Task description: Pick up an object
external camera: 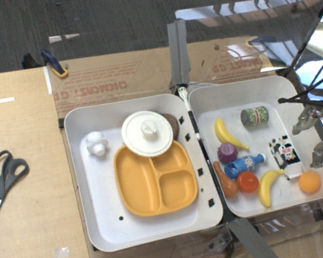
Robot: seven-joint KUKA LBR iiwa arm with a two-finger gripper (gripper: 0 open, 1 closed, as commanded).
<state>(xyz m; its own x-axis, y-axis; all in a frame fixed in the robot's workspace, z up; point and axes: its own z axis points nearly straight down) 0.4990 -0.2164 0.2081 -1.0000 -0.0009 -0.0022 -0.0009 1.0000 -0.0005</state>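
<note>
At the right bin's (209, 148) right edge the gripper (318, 138) is seen; its opening cannot be told. Nearest, just left and nearer, is the orange (309, 182).

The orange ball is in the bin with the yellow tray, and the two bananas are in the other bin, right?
Not quite. In the camera view the orange ball sits in the right bin, the same bin as the two bananas. The yellow tray is in the left bin.
</note>
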